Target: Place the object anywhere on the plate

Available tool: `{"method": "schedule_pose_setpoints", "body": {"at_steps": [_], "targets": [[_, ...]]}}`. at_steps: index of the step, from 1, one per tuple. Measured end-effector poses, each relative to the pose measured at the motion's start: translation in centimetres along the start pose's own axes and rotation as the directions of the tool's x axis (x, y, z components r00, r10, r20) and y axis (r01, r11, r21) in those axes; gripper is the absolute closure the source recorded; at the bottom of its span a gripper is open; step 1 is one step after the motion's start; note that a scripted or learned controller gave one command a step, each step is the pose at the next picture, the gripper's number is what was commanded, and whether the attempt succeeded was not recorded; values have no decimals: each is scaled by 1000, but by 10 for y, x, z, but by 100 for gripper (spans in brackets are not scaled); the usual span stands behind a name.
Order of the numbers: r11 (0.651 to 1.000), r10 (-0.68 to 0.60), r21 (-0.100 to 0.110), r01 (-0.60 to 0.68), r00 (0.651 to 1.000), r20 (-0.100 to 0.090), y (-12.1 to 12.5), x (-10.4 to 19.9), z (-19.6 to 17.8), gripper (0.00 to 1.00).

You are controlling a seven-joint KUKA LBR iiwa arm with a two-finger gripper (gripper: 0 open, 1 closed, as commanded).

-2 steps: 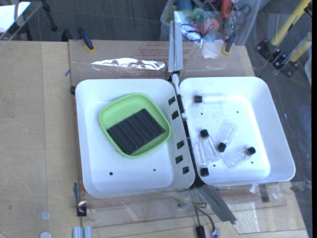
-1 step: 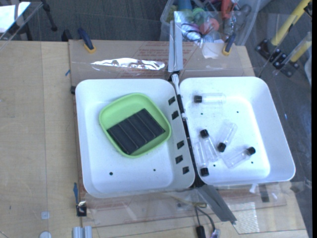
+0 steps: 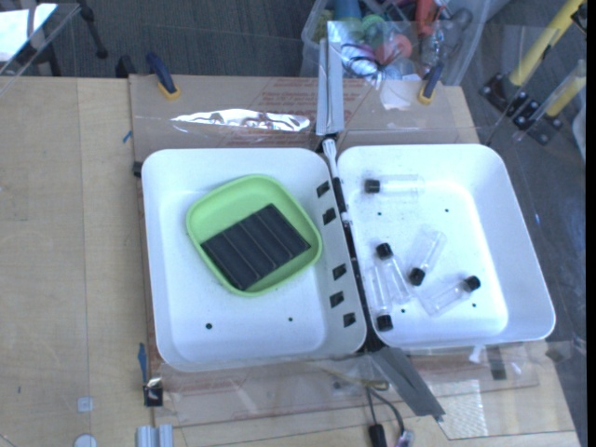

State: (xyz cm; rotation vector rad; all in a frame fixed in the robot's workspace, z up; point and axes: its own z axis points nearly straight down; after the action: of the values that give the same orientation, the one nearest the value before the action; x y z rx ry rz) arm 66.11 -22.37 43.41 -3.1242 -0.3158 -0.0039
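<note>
Two white bins sit side by side on the worktop [image 3: 65, 250]. The left bin [image 3: 186, 329] contains one green square plate [image 3: 209, 214], and one dark ribbed rectangular pad [image 3: 255, 246] lies flat on it, angled. The right bin [image 3: 494, 212] contains five clear vials with black caps: one near the rear wall [image 3: 391, 186], one at centre [image 3: 389, 261], one tilted beside it [image 3: 425, 254], one towards the right [image 3: 451, 293], one at the front left [image 3: 380, 301]. None rests on the plate. State of the jaws cannot be determined.
</note>
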Motion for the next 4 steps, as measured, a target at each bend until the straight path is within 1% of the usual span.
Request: {"method": "schedule_pose_setpoints", "body": {"at_steps": [4], "targets": [[1000, 0, 0, 0, 1000, 0, 0, 0, 0, 0]]}}
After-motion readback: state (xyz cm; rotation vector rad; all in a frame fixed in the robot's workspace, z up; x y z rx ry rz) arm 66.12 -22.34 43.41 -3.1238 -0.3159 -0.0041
